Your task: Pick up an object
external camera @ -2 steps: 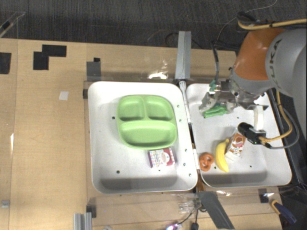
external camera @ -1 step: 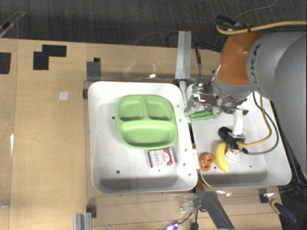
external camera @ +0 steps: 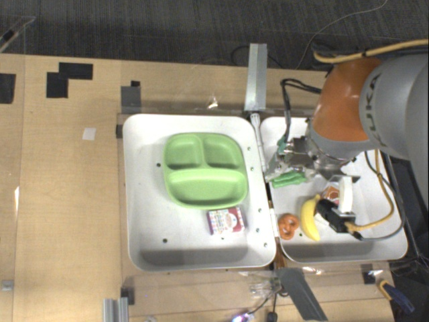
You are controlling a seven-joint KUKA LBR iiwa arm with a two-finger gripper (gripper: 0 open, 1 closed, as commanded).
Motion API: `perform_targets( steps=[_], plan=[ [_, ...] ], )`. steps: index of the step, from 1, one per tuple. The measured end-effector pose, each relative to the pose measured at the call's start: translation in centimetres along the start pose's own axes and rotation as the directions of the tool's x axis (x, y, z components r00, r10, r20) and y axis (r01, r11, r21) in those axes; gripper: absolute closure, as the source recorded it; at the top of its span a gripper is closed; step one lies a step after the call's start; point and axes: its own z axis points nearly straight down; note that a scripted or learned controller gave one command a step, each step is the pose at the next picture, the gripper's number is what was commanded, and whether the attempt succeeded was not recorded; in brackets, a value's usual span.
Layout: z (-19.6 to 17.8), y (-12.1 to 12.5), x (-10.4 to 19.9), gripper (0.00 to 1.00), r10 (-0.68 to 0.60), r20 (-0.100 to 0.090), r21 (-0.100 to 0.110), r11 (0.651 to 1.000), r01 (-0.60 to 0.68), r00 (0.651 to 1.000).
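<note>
Pincer point(external camera: 289, 173) state — cannot tell, over green item point(external camera: 289, 179) | small packet point(external camera: 226, 221) — label unreadable | banana point(external camera: 309, 219)

**Two bins, side by side on the counter**

The left bin point(external camera: 141, 200) sits at frame centre, the right bin point(external camera: 382, 247) touching it at lower right. In the left bin, a divided plate point(external camera: 204, 168) lies toward the upper middle; a small packet point(external camera: 225, 221) lies just below it. In the right bin, a banana point(external camera: 309, 219) lies near the lower edge, a small round fruit point(external camera: 288, 226) just left of it. The arm point(external camera: 375, 99) reaches in from the upper right above the right bin.
</note>
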Motion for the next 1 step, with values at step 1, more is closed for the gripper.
perform_targets(
  steps=[1],
  plan=[
    [-2.96, -5.98, -1.12, 1.00, -0.089, 0.000, -0.001, 0.996, 0.089, 0.996]
  ],
)
